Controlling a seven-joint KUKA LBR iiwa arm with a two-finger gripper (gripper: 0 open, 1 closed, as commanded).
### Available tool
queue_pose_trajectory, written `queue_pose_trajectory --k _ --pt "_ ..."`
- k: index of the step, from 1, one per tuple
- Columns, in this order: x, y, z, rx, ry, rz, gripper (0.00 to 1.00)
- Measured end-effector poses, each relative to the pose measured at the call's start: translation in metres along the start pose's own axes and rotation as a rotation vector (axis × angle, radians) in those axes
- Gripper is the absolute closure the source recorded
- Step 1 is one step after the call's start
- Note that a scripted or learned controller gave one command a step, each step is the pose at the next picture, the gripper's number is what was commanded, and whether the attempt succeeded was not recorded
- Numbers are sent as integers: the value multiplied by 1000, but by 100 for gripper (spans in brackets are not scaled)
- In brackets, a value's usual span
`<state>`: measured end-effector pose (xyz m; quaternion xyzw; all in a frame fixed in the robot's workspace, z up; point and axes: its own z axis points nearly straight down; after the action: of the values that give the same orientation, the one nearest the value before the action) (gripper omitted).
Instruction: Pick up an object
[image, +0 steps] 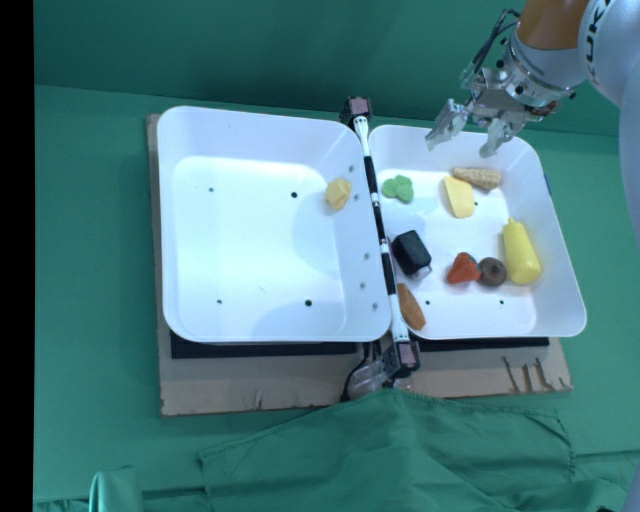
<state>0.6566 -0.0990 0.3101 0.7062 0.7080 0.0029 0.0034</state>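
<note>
Seen from above at a slant, a green-covered bench (90, 250) held a cardboard sheet (250, 385) with two shallow white bins side by side on it. The grey arm (610, 60), with its orange band (550, 20) above the wrist, reached in from the upper right. Its gripper (466, 137) hung above the far edge of the right bin (560, 300), its two fingers spread apart with nothing between them. Just below the gripper, inside the right bin, lay a small corn cob (477, 178), and touching it on the near side was a yellow wedge (459, 197) that looked like cheese. To their left, close to the divider (380, 240) between the bins, sat a green broccoli-like piece (398, 187). A yellow squeeze bottle (519, 252) lay along the right side of that bin. Beside it were a brown ring-shaped doughnut (491, 271) and a red strawberry-like piece (462, 269), the two touching. A black block (411, 252) sat near the divider, and an orange carrot-like piece (410, 306) lay near the front left corner of the same bin. The left bin (200, 150) held one small yellow object (339, 193) at its right edge, just beside the divider. Rumpled green cloth (400, 455) lay across the front of the bench, below the cardboard.
</note>
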Motion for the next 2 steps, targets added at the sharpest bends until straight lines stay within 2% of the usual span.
queue_pose_trajectory --k 1,2 --pt "-5 46 -22 -3 -2 3 0" --pt "-71 13 52 11 -2 12 0"
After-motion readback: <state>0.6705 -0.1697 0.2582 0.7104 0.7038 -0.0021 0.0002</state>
